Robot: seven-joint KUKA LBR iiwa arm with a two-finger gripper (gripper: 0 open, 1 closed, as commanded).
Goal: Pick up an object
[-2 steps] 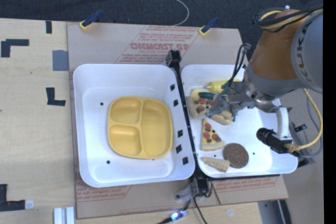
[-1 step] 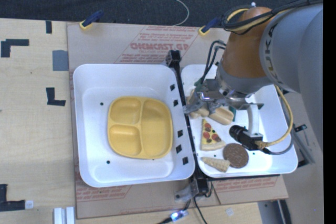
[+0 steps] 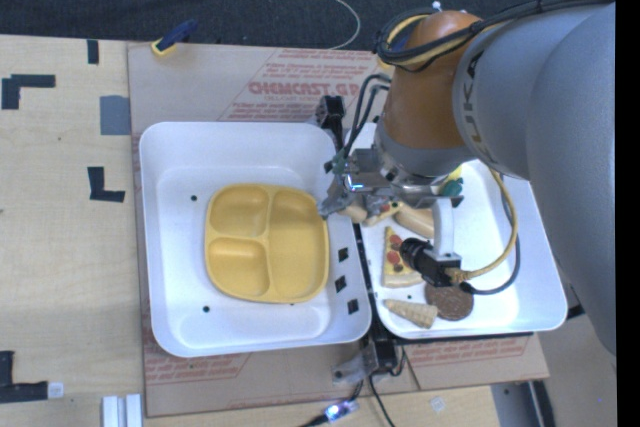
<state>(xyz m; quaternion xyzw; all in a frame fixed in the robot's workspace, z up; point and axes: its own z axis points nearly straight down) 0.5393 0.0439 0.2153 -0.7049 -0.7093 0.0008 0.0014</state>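
1. Edges and clearance. I am viewing two white bins side by side. The left bin [image 3: 160, 215] is showing bare floor along its left wall, its far wall and its near wall. The right edge of the yellow plate [image 3: 265, 243] is lying near the wall that this bin shares with the right bin [image 3: 535, 285]. The grey and orange arm [image 3: 430, 105] is reaching in from the right and is covering the far part of the right bin.

2. End effector. The gripper [image 3: 345, 200] is hanging over the shared wall, just beside the plate's far right corner. I cannot tell whether it is released or clenched, and I am seeing nothing held in it.

3. Orientation. The plate is lying flat in the middle of the left bin with its hollows facing up. Its outline is nearly square with rounded corners, so I am reading no clear long axis. Its edges are sitting slightly turned against the bin walls.

4. Appearance. The plate is a matt, even yellow, divided by raised ridges into compartments.

5. Right bin contents. A pizza slice [image 3: 398, 260], a cone [image 3: 412, 313] and a brown disc [image 3: 452, 301] are lying close together near the shared wall, on the near side.
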